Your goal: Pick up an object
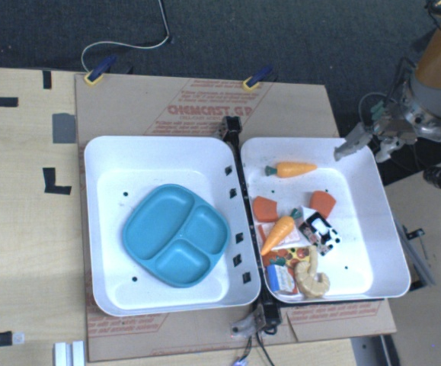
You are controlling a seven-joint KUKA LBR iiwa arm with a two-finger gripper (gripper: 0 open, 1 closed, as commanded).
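Camera view. Arm [426,82] enters at the upper right of the frame, partly cut off by the edge. Hand [372,139] sits over the upper right corner of the right bin [384,227]; grey finger [351,145] points left across the rim. Spread of the fingers: cannot tell, too blurred. Nothing seen in its grasp.

Right bin holds a jumble. One carrot [295,169] lies alone near the top. Second carrot [279,233] at centre left, between two orange-red blocks [265,209] and [322,202]. Black-and-white toy [318,231] just right of it. Lower pile hard to sort: a tan piece [311,277] and a small box [279,277] overlapping.

Left bin [98,204] carries a blue divided plate [176,235]. Both bins rest on a cardboard sheet [167,109] over the surface [22,204].
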